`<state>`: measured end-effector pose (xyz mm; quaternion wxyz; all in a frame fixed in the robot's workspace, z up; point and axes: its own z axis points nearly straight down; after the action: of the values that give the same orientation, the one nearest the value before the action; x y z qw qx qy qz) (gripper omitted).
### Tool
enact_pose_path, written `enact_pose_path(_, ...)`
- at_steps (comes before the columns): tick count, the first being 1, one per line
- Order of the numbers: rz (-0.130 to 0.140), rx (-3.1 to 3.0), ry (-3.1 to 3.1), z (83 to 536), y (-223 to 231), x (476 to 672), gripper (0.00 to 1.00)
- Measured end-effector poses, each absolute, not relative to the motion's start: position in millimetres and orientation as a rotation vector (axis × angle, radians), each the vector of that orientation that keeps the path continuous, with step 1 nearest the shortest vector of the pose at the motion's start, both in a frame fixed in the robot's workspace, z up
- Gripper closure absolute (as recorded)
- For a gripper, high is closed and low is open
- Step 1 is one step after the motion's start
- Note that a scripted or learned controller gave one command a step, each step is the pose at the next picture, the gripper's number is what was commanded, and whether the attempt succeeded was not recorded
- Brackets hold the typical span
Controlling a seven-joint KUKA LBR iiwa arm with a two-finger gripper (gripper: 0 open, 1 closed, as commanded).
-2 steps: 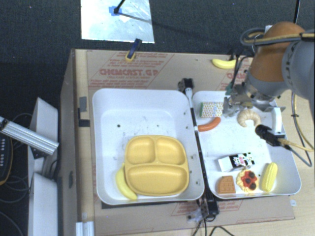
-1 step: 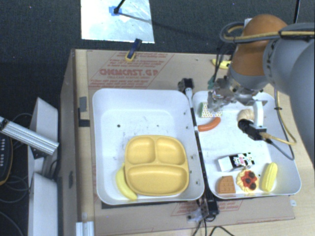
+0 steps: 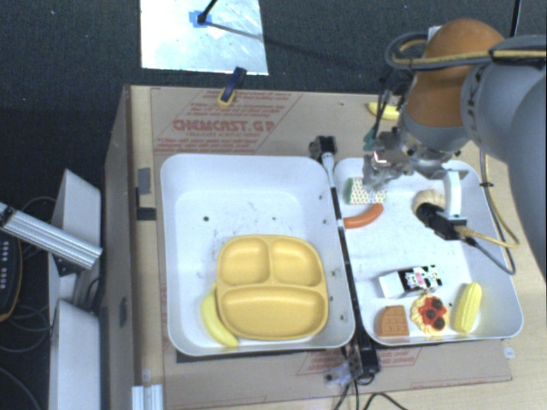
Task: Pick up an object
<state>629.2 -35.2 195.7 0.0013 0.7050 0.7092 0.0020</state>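
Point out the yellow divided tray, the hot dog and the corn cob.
yellow divided tray [image 3: 272, 284], camera view, centre divider.
hot dog [image 3: 363, 217], camera view, middle of sausage.
corn cob [image 3: 467, 307], camera view, mid-body.

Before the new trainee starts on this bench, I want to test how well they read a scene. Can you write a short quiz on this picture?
1. True or false: the yellow divided plate lies in the right bin.
2. What is nearest the gripper? A) corn cob B) sausage C) banana
3. Fill in: the cracker lies beside the ____.

Key: 1 false, it lies in the left bin; 2 B; 3 pizza slice.
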Motion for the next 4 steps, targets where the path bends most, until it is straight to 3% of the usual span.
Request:
enact_pose_path(1, 0.001, 2.219, 2.221, 223, -76, 598.3, 1.00)
enact_pose_path(2, 0.001, 2.218, 2.225, 184, -49, 614.8, 1.00)
enact_pose_path(3, 0.005, 2.214, 2.226, 195, -49, 615.9, 1.00)
enact_pose_path(4, 0.000, 2.219, 2.221, 184, -81, 602.7, 1.00)
